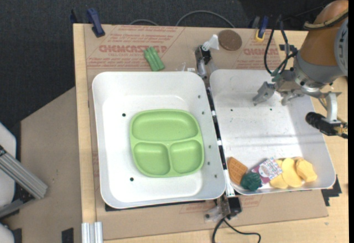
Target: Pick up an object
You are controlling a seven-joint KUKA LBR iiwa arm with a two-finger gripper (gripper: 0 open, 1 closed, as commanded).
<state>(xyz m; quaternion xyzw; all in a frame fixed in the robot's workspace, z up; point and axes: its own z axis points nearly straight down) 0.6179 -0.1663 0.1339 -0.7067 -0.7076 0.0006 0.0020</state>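
We see the pincer of the grey and orange arm at about two o'clock in the overhead view, hanging over the far part of the right bin. Its two grey fingers are spread apart, with nothing between them. At five o'clock from the pincer, along the near edge of the same bin, lies a cluster of small objects, well apart from the pincer: several yellow pieces at the right, a small pink and white packet just left of them, a dark green object touching the packet's near side, and an orange-brown wedge at the left end. At nine o'clock from the pincer, the left bin holds a light green divided plate with three compartments, lying flat at its middle. Beyond the bins, at twelve o'clock, a green object and a brown disc rest on the cardboard-covered bench.
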